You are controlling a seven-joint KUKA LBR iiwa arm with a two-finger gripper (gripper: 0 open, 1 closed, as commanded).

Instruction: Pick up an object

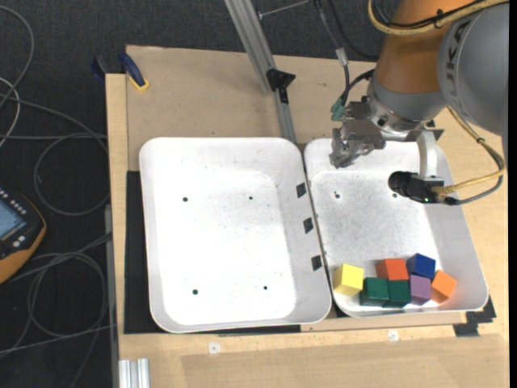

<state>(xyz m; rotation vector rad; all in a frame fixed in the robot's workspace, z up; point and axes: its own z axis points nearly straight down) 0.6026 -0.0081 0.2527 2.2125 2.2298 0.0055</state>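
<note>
The two white bins (pixel 218 156) look like smooth plastic speckled with fine dark specks, the tabletop (pixel 202 87) is matt pale wood board, the slanting pole (pixel 254 43) is brushed metal, and the coloured blocks (pixel 396 281) look matt and smooth.

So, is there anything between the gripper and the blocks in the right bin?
Nothing visible. The gripper hangs over the far end of the right bin, and the blocks cluster at its near edge, with bare bin floor between.
</note>
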